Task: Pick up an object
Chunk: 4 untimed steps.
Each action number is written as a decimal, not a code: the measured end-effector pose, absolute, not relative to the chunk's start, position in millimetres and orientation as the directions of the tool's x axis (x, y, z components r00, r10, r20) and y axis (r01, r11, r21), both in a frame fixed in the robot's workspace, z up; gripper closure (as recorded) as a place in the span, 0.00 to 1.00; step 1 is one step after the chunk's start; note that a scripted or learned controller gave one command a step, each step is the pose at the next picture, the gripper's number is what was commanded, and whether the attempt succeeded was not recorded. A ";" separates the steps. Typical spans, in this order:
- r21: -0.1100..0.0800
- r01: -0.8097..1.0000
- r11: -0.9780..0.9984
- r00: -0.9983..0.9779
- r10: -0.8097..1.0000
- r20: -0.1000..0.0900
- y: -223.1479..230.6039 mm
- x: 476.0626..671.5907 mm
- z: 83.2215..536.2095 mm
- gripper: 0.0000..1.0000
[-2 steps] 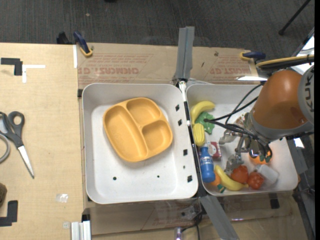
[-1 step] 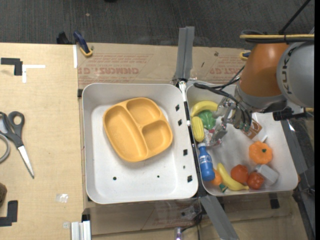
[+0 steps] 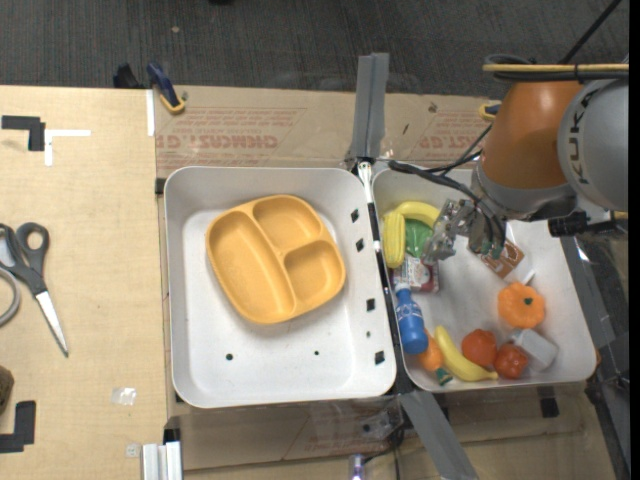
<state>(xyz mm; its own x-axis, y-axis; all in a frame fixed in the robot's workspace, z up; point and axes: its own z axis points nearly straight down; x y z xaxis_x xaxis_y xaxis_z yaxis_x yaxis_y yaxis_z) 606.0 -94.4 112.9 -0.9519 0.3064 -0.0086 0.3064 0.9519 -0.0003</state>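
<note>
Camera view puts the gripper point(image 3: 462, 230) low inside the right bin point(image 3: 575, 298), hanging over the clutter at the bin's ten o'clock corner. Whether its jaws are spread or closed I cannot tell, and nothing can be seen gripped between them.

Just at nine o'clock from the gripper lie a yellow banana-shaped toy point(image 3: 410, 214) and a green piece point(image 3: 415, 238), touching each other against the bin's left wall. At three o'clock from it rests a small brown packet point(image 3: 503, 258), tilted.

Toward six o'clock a blue bottle point(image 3: 408, 318) lies along the left wall, its cap end pointing down the frame. A second banana point(image 3: 457, 359) curves along the bin's bottom edge, with a red tomato-like ball point(image 3: 478, 346) and another red piece point(image 3: 511, 361) beside it. An orange pumpkin-shaped toy point(image 3: 521, 306) sits at about four o'clock from the gripper, well apart from it.

The grey arm point(image 3: 590, 153) with its orange band point(image 3: 530, 133) enters from two o'clock.

At nine o'clock, the left bin point(image 3: 190, 348) holds a yellow divided plate point(image 3: 275, 258) with three compartments. Further out at nine o'clock, scissors point(image 3: 38, 278) lie on the wooden bench point(image 3: 80, 368).
</note>
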 end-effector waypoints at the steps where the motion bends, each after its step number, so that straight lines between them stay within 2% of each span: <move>1: 0.000 0.307 0.952 -0.952 0.307 -0.008 -94.3 605.9 112.8 0.00; 2: 0.000 0.318 0.948 -0.948 0.318 -0.003 -94.0 590.7 93.0 0.00; 3: 0.001 0.373 0.928 -0.928 0.373 -0.005 -107.3 589.2 93.4 0.00; 4: 0.001 0.494 0.869 -0.869 0.494 -0.004 -95.5 594.4 93.0 0.00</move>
